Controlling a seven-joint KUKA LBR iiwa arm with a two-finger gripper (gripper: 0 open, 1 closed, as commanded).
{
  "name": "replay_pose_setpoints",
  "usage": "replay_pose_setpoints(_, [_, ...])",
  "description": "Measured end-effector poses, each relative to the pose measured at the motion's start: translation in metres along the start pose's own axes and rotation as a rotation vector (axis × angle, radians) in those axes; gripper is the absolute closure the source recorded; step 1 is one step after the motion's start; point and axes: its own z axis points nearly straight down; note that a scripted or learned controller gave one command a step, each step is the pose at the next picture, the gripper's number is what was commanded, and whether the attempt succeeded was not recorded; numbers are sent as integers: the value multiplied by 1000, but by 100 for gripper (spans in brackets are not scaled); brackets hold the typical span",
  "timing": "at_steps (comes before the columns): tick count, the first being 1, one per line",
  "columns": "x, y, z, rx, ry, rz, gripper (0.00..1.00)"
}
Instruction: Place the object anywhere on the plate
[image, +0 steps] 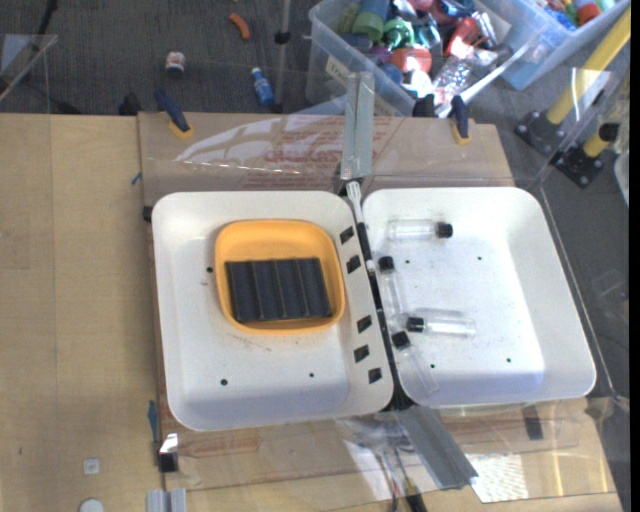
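The dark ribbed block already lies on the orange plate, so placement looks done; jaws' state: cannot tell.

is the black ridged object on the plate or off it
On it: the black ridged object lies flat inside the orange plate in the left bin.

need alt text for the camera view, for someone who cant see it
A dark ribbed rectangular block lies on an orange plate in the left white bin. The right white bin beside it holds clear tubes with black caps, one near the top and one near the middle. A clear tub of colourful items sits behind the bench.
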Motion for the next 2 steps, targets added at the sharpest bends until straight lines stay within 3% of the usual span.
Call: replay_pose_setpoints(2, [-7,-1,0,0,-2,-375,100])
